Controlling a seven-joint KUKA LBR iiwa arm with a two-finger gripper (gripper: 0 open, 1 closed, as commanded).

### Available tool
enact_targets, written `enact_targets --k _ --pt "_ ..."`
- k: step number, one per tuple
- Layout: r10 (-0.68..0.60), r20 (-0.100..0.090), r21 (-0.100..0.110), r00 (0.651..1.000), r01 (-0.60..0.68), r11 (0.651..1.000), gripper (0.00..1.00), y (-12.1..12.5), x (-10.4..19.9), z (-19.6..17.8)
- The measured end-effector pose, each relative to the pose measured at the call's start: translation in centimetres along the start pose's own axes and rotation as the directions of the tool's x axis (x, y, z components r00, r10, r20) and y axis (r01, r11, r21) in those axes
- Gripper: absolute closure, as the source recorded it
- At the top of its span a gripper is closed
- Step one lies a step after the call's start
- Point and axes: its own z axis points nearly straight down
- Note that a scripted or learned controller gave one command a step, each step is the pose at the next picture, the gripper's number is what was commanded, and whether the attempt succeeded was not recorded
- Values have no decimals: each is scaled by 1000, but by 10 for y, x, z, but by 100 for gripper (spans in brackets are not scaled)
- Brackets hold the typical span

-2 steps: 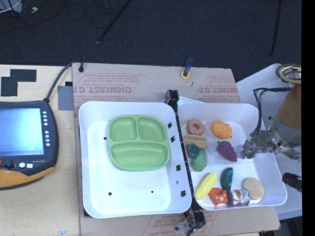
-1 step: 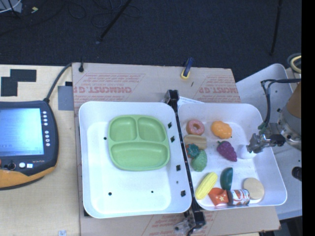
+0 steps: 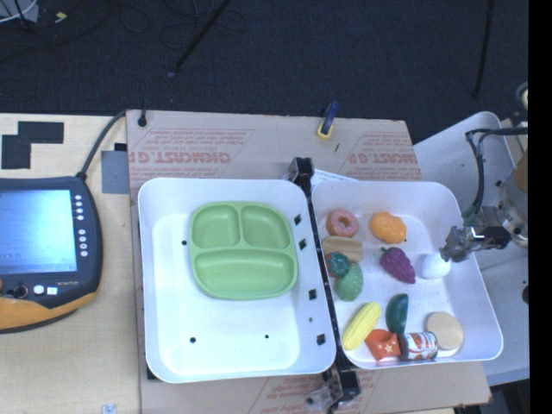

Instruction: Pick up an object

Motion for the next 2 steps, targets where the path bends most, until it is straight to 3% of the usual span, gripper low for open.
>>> enact_targets --k 2 --pt "-2 -3 5 1000 2 1000 100 -1 97 8"
